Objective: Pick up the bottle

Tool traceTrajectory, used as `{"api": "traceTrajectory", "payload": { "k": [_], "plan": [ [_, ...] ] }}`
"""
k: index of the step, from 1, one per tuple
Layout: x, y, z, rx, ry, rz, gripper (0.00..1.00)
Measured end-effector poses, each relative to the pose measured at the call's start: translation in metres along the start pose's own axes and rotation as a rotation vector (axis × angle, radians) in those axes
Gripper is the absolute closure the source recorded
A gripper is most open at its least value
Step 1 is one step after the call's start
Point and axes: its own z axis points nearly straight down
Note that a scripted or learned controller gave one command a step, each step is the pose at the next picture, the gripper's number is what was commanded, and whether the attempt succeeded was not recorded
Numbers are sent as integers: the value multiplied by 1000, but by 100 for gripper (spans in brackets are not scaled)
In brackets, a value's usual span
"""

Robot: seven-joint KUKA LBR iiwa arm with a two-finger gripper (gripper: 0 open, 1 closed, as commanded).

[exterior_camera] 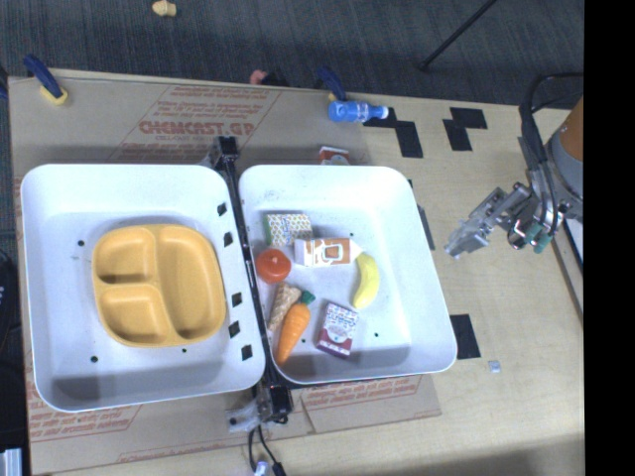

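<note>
The bottle (348, 112) lies on the bench behind the right bin (422, 266), long axis left-right. The gripper (466, 238) hovers right of the bin, fingers apart, empty; the bottle lies up-left.

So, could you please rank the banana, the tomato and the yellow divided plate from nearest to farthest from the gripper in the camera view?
1. Banana: right part of the right bin, the side nearest the gripper.
2. Tomato: left part of that bin, near the divide between the bins.
3. Yellow divided plate: in the left bin, farthest away.
</note>
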Motion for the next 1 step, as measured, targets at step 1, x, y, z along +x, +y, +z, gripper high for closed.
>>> {"api": "traceTrajectory", "payload": {
  "k": [1],
  "plan": [
    [-1,1,-11,0,-3,-3,100]
  ]
}}
